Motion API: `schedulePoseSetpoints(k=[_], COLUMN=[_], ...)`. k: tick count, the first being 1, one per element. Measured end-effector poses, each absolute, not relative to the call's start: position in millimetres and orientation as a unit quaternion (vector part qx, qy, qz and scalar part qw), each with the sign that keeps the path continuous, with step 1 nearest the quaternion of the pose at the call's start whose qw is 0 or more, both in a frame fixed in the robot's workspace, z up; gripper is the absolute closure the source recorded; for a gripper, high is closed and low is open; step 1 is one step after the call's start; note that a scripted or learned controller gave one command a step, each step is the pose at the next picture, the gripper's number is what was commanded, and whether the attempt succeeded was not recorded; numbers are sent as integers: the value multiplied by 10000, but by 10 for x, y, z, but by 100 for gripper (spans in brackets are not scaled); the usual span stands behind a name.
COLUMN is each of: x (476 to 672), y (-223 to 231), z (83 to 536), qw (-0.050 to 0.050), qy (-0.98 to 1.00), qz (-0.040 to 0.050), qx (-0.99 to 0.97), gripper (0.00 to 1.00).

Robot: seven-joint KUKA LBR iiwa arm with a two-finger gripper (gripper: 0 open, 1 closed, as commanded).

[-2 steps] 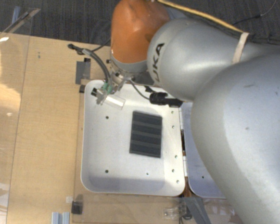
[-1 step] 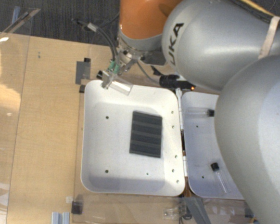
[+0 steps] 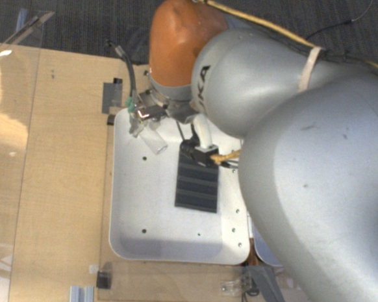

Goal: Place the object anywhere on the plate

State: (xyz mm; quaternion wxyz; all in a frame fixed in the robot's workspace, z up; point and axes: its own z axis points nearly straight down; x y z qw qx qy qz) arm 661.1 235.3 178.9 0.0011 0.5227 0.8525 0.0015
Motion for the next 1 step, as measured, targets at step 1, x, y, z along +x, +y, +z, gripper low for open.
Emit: schedulePoseSetpoints(k=[1], x=[6703], y=[2121], z=[2582], qw=[48], qy=[9554], qz=[34], qx=[2954], gripper=[100])
